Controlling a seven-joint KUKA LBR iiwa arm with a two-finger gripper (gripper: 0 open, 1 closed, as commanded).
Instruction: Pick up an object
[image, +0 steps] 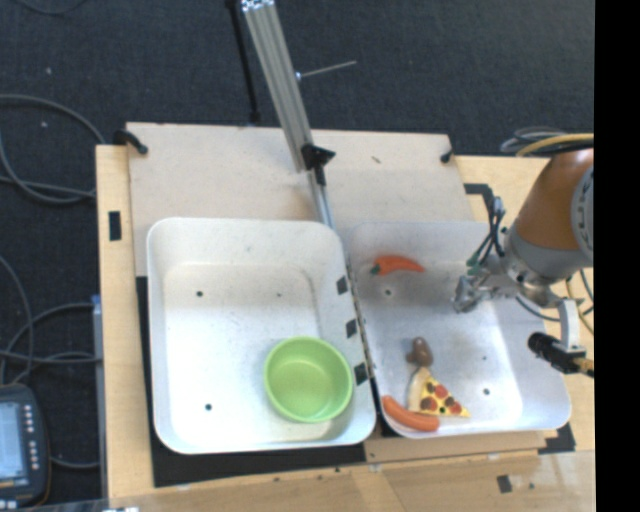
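At the far left, dark cables (40, 180) trail over the black floor and a small device with a screen (22, 440) sits at the lower corner, beside the edge of the wooden bench (230, 165). On the bench the left bin (200, 270) carries a green bowl (308, 378) in its near right corner, upright, its rim close to the bin's front wall and right wall. A slanted aluminium rail (283, 85) comes down from the top of the view and ends at a black bracket just above the seam where the two bins meet. The right bin (500, 395) holds four small things: an orange carrot-like piece (398, 265) lying near its far left corner, a small brown lump (421, 351) near the middle, and just below that a toy pizza slice (436, 397) whose lower edge touches a red-orange sausage shape (409, 414) lying along the bin's front left rim. The gripper (468, 295) hangs low over the right bin's far right part, well apart from the carrot and from the pizza slice, with nothing visible between its fingers; how far they are spread cannot be told from this angle. Behind it the orange band (555, 205) of the arm fills the right side, with cables running down to the wrist
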